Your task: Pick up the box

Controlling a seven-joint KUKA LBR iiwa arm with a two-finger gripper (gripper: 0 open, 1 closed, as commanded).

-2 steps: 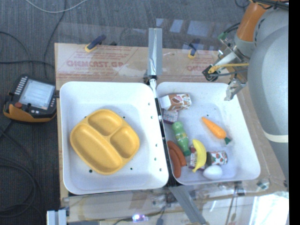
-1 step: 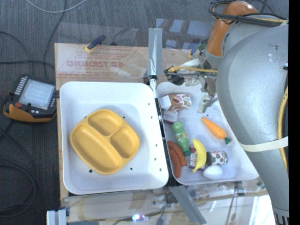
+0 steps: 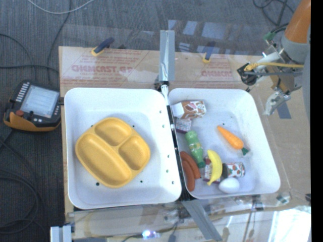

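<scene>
The gripper (image 3: pixel 276 100) is hovering at the frame's right edge; I cannot tell its opening. The box (image 3: pixel 189 109) is lying in the right bin's (image 3: pixel 262 150) upper left corner. The gripper should be descending centred over it, keeping clear of the bin wall beside it.

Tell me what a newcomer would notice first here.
The yellow tray lies in the left bin. The right bin holds bright toy food: a carrot, a banana, and the box at its upper left. The arm, banded orange, shows at top right, outside the bins.
</scene>
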